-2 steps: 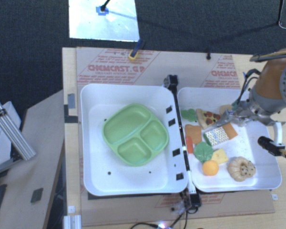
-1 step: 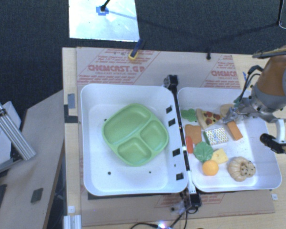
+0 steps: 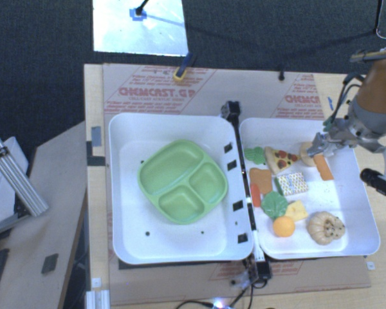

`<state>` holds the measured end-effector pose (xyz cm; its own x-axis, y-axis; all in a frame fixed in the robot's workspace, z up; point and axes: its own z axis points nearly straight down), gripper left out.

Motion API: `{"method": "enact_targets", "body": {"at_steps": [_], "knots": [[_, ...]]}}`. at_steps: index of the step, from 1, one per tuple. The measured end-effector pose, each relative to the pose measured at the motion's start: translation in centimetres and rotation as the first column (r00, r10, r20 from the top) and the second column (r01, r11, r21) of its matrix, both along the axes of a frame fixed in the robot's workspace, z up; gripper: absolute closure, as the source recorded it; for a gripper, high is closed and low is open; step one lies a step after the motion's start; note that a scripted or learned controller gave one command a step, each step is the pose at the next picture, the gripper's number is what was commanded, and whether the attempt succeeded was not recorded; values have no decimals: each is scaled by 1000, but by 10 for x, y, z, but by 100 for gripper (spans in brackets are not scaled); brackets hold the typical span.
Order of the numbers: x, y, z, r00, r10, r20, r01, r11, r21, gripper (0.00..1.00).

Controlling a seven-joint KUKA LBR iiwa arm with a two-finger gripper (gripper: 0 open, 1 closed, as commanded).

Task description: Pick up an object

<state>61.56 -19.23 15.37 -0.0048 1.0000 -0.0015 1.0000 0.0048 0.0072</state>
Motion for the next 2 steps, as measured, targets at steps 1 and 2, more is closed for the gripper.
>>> {"method": "enact_targets", "body": {"at_steps": [1, 2], "knots": [[0, -7, 47, 1000, -2, 0, 2, 1000, -1, 100], [1, -8, 73, 1000, 0, -2, 0, 1000, 0, 100]]}}
